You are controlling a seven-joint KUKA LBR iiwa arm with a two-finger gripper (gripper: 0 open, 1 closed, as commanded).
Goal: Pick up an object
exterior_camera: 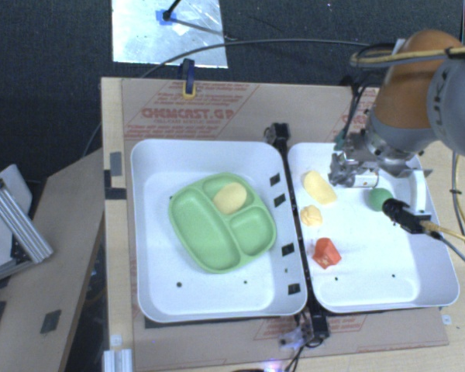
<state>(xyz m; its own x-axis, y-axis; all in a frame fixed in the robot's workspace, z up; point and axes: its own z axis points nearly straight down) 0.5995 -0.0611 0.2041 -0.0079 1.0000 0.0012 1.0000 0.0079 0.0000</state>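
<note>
Pick not yet done: gripper (349, 175) hangs low in the right bin (387, 289); finger state cannot be told, nothing seen held. Pale yellow piece (319, 186) just left of it, small yellow piece (311, 216) and red piece (326, 252) below-left, green ball (378, 198) right. Left bin (163, 285) holds 1 green tray (209, 239) carrying a yellow piece (231, 198).
</note>
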